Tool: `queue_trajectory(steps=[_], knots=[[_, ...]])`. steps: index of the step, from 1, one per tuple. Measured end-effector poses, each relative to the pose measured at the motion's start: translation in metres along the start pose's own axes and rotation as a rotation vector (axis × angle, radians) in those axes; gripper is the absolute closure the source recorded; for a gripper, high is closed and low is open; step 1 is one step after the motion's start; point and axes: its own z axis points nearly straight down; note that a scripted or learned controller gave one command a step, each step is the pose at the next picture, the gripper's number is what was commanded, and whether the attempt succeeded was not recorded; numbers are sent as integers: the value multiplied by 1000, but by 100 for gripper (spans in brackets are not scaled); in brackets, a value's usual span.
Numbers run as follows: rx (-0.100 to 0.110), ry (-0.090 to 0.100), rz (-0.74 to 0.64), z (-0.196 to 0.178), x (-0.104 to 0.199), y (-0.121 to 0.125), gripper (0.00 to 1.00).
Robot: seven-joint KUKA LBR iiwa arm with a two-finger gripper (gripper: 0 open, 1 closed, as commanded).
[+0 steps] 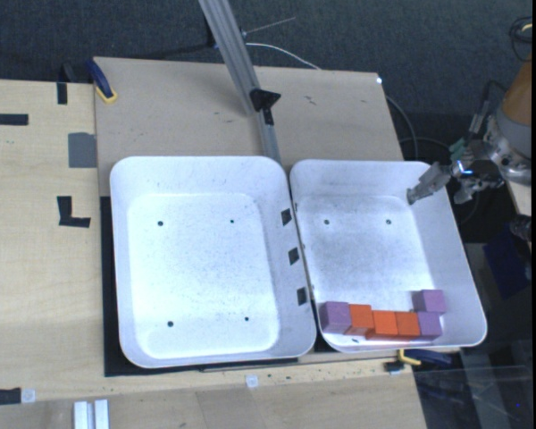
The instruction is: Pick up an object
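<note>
Camera view, looking down at a slant on the worktop, records two shallow white bins set side by side, their inner rims touching. The left bin has a speckled floor. The right bin carries a cluster of blocks packed against its near wall: a purple block at the left end, an orange block beside it, a second orange block next along, and two purple blocks at the right end, one sitting just behind the other. All appear to touch their neighbours, forming a row that turns up at its right end.

The arm enters from the right, above the far right corner of the right bin. The claw is over that bin's far right rim, well apart from the blocks. The view is too coarse there; whether it is spread or pressed together cannot be told. Nothing is seen in it.

A grey metal rail slants across the far side of the worktop. A blue and yellow clamp sits at the far left corner.
</note>
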Motion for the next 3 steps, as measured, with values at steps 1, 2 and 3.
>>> queue_trajectory(steps=[1, 2, 3], knots=[[6, 5, -6, 78, 88, 26, 0], [0, 3, -4, 63, 119, 23, 0], [5, 0, 2, 117, 90, 36, 0]])
